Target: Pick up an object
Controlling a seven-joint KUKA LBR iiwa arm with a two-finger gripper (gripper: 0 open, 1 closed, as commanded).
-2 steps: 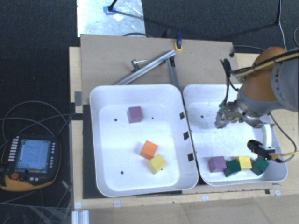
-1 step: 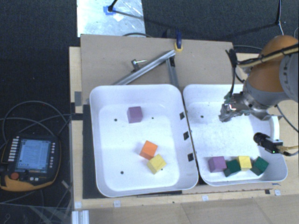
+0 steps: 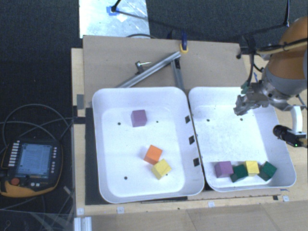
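End effector (image 3: 239, 108) above right bin (image 3: 211, 97)

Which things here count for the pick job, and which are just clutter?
For the job:
gripper
left bin: purple cube, orange cube, yellow cube
right bin: purple block, dark green block, yellow block, green block

Lying about:
teach pendant
metal bar

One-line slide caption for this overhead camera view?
Gripper hovers over right bin holding four cubes; left bin holds three.
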